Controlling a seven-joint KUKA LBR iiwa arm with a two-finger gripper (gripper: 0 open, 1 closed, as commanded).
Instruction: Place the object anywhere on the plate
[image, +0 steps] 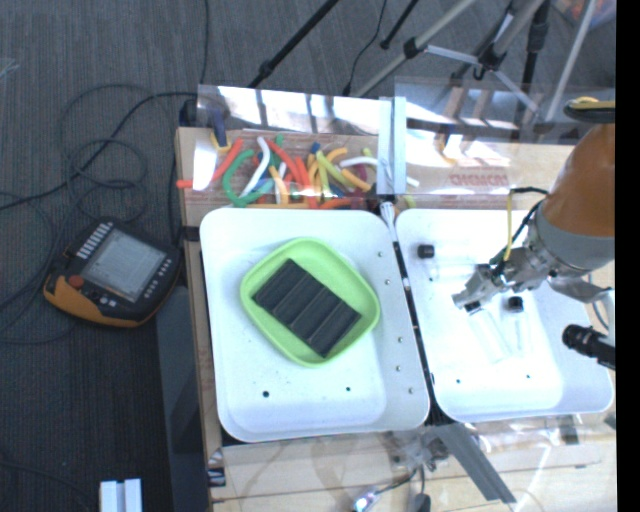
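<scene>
Nearest, the front rims of two white bins are seen side by side on the surface (300, 480). In the left bin (300, 415), a green plate (262, 318) is set around the centre. A dark ridged slab (305, 307) is laid flat on the plate, its long side running from 10 to 4 o'clock. In the right bin (500, 395), the tool (478, 292) is held over the middle, with the grey arm (572, 240) entering from 2 o'clock. Whether the tool is released or clenched cannot be told, and nothing is seen grasped in it. A small black piece (425, 250) lies at 10 o'clock in the right bin. Farther back, coloured tubes (290, 172) are heaped behind the left bin.
</scene>
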